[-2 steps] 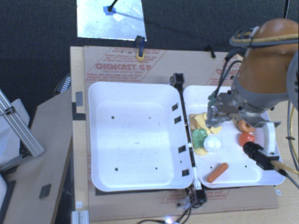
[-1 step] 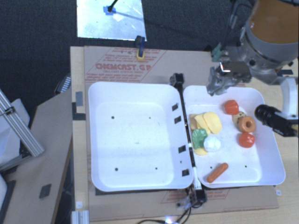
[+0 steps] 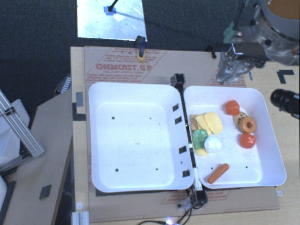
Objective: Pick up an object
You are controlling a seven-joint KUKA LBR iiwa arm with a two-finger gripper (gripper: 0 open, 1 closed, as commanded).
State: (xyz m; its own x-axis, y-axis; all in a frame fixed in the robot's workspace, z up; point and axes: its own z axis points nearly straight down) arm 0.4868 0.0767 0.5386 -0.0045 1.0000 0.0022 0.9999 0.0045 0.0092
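Gleaming smooth plastic sausage (image 3: 218, 173), ringed doughnut (image 3: 247, 124)

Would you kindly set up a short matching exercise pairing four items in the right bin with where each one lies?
Things:
1. sausage
2. doughnut
3. yellow slices
4. white ball

Places:
A. by the divider, upper middle of the right bin
B. near the bin's front edge
C. touching the green piece
D. between two red pieces, toward the right wall

Pairs: 1-B, 2-D, 3-A, 4-C
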